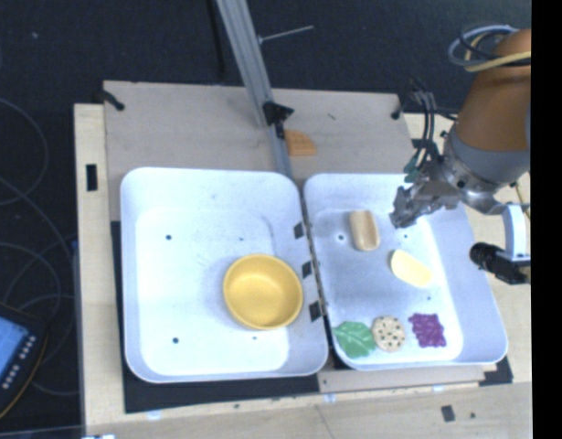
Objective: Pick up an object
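Reaching in over the right bin (463, 273), the arm (491, 117) carries its gripper (404, 213) low above that bin's upper part; whether it is released or clenched I cannot tell, and nothing is visibly held. Landmark for everything below: the right bin. Tan bread roll (363, 230) lies in its upper middle, upright lengthwise, just beside the gripper on the side toward the left bin (153, 199), apart from it as far as can be judged. Pale yellow wedge (410, 268) sits near the bin's centre, below the gripper and close to it, tilted. Along the bin's near edge, three small pieces in a row: green leaf (354, 337) at the corner nearest the left bin, speckled cookie (387, 333) just beside it, purple grape cluster (428, 329) next along, slightly apart. All three well away from the gripper. Beyond the right bin, in the left one, a yellow bowl (262, 291) rests upright near the shared divider. Small orange block (299, 144) lies on the bench behind both bins.
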Motion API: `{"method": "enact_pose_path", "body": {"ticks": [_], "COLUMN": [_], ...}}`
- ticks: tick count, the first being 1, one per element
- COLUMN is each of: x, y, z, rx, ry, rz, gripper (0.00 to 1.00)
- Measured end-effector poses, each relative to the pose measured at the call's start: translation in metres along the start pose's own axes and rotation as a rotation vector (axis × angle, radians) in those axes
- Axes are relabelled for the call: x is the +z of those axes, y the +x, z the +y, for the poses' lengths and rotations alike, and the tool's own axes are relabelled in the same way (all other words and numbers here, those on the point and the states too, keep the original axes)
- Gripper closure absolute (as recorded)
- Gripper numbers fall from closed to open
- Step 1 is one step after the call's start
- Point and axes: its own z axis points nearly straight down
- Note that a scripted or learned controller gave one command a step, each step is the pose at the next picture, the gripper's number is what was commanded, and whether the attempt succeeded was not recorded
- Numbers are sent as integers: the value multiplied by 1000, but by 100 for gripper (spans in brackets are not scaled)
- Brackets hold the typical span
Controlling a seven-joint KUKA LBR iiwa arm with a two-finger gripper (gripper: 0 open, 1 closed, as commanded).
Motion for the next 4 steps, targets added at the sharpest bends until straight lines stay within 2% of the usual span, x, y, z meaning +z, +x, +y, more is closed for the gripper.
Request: {"method": "enact_pose_path", "body": {"ticks": [3, 4], "x": [13, 27], "y": [141, 191], "z": [11, -10], "rx": [0, 0], "ry": [3, 2], "rz": [1, 0], "gripper": [100, 100]}}
